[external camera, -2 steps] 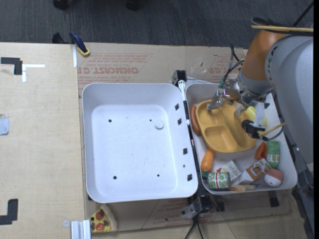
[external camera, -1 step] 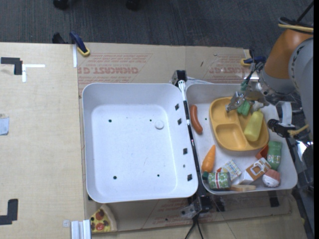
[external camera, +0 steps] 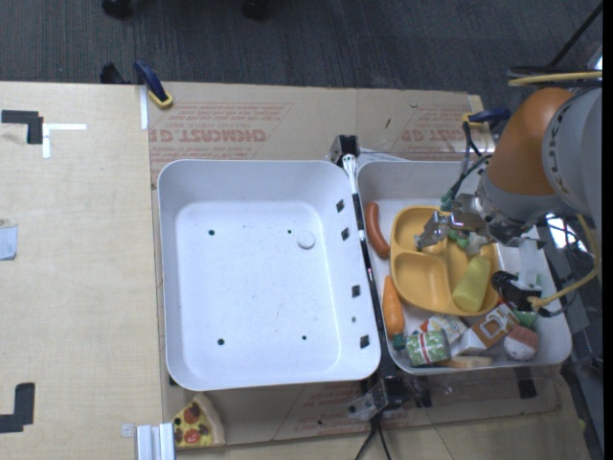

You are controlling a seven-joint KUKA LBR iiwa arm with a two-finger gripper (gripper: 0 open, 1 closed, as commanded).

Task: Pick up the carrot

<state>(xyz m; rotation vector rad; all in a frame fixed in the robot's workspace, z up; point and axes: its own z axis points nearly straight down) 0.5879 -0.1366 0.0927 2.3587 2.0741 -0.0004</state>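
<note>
I watch through one fixed camera above the bench (external camera: 77, 286), looking down at a slant; both bins fit, left bin (external camera: 259, 271) central.

**Bench clutter around the two bins**

The left white bin (external camera: 192, 353) holds a small pale disc (external camera: 306, 241) toward its 2 o'clock corner. In the right white bin (external camera: 383, 175), a yellow divided tray (external camera: 426, 286) sits centre, a yellow-green bottle (external camera: 472, 284) at its 4 o'clock, and a red sausage (external camera: 377, 229) at its 10 o'clock. Packaged items (external camera: 428, 344) crowd the 6 o'clock wall. A toy pizza slice (external camera: 194, 427) lies on the bench at 7 o'clock of the left bin.
</note>
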